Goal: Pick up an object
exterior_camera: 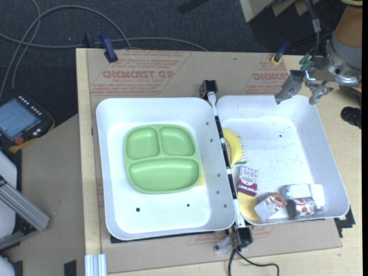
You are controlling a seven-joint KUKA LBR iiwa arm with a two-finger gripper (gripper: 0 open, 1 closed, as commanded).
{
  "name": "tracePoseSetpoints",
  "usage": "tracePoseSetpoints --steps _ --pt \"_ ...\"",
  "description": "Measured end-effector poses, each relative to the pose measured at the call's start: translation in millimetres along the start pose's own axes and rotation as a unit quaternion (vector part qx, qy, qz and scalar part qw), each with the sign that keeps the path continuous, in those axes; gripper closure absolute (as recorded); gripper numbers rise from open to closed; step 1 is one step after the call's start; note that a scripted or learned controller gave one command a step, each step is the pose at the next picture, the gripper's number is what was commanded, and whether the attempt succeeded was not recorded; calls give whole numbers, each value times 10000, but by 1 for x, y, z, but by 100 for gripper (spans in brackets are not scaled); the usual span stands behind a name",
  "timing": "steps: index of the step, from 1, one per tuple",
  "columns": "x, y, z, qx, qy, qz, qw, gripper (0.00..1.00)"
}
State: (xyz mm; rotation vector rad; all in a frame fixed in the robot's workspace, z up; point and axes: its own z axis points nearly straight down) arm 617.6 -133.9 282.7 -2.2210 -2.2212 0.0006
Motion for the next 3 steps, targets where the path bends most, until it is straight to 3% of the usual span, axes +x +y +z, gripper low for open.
tracePoseSetpoints --steps 1,2,3 --pt "57 -30 88 4 3 -4 10000 0" --pt "34 6 195 -38 -11 5 10000 0" --pt "30 -42 198 -1 0 4 10000 0"
